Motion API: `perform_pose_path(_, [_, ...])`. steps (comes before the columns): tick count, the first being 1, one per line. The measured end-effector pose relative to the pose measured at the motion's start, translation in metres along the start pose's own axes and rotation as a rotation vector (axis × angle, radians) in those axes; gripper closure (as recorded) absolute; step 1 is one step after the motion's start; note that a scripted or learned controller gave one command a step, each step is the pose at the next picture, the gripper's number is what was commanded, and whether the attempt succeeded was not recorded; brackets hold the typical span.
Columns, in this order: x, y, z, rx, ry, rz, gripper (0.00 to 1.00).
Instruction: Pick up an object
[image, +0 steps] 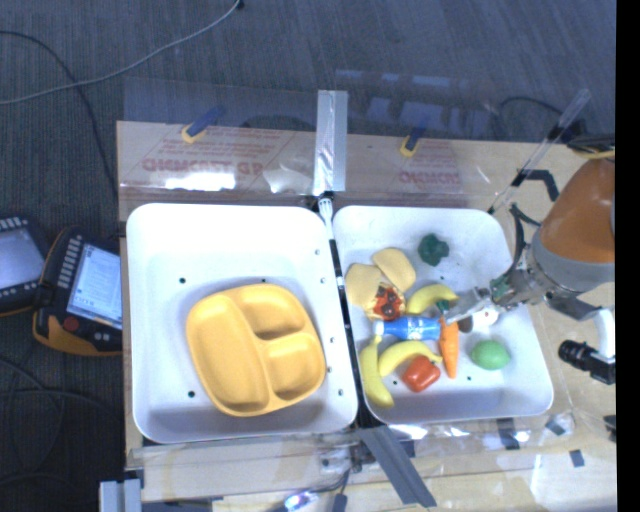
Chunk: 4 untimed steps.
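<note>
My claw (492, 296) hangs low inside the right bin (520, 400), close to that bin's right wall, and I cannot tell how it is set; the view is too small and blurred there. My grey wrist and the orange band (590, 215) rise from it toward the right edge of the surface (150, 140).

I take the carrot (449, 347) as my mark. It stands on end just left of and below my claw, seemingly touching nothing of mine. Right of the carrot lies a green lime (489, 354), slightly apart from it. Below and left of the carrot sits a red pepper (420, 373), close against it. Left of the carrot a blue item (410, 327) lies flat, and under that a banana (400, 357) curves toward the pepper; a second banana (372, 375) runs down along the bin's left wall. Above the carrot is another banana (432, 297), and further up-left a pale yellow piece (394, 266) with a small red-orange thing (385, 300) beneath it. Well above the carrot, a dark green piece (433, 249) sits alone.

Far left of the carrot, the left bin (160, 240) holds a yellow divided tray (256, 347).
</note>
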<state>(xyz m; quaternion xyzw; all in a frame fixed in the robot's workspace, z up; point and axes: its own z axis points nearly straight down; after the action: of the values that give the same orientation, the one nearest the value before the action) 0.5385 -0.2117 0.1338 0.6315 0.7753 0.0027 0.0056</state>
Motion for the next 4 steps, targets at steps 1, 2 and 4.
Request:
perform_pose_path(1, [-0.003,0.01,0.01,-0.015,-0.003,0.135,0.0])
perform_pose_path(2, [-0.008,0.046,0.019,-0.06,-0.008,0.254,0.0])
perform_pose_path(4, [0.056,0.007,0.034,-0.009,0.001,-0.095,1.0])
